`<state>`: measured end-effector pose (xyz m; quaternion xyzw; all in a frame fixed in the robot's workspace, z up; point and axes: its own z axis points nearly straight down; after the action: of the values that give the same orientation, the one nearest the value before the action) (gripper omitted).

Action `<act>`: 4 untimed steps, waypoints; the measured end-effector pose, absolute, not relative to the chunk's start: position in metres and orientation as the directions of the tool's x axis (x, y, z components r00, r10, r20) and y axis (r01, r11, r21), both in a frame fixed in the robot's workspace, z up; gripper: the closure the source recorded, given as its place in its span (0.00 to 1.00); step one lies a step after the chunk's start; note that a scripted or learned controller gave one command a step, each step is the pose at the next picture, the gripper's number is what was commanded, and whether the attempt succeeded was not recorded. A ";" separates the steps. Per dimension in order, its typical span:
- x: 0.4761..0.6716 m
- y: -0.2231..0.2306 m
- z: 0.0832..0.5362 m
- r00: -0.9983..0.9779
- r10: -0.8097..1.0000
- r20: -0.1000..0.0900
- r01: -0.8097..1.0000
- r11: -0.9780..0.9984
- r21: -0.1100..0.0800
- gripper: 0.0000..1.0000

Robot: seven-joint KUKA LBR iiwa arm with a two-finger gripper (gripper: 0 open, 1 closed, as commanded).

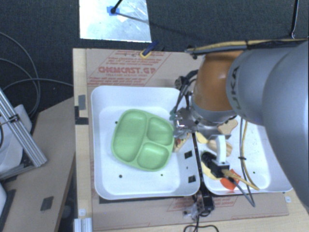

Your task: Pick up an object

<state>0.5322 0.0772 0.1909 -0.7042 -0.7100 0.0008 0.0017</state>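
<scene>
The arm [270, 81] was a thick, rounded body in smooth grey. A glossy orange band [215, 83] encircled it above the wrist. Below the band sat a grey collar, then a compact metal gripper assembly [179, 124]. Thin black cables ran along the wrist's left side. A yellow cable [244, 149] hung beneath the grey body.

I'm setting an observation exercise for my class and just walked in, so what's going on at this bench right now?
A grey robot arm with an orange band reaches in from the right over two white bins. Its hand sits low at the right edge of the left bin, beside a green divided plate. The right bin holds several small objects, partly hidden by the arm. Nothing is visibly lifted yet.
</scene>
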 end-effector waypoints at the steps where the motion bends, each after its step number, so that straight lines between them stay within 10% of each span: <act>1: 0.529 0.070 0.332 -0.005 1.000 0.003 1.000 0.005 0.017 1.00; 2: 0.525 0.106 0.217 -0.008 1.000 0.000 1.000 0.008 -0.009 1.00; 3: 0.514 0.127 0.367 -0.008 1.000 0.006 1.000 0.008 0.018 1.00; 4: 0.513 0.125 0.370 -0.011 1.000 0.001 1.000 0.011 0.007 1.00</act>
<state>0.5134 0.1254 0.3697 -0.7032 -0.7110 -0.0027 -0.0020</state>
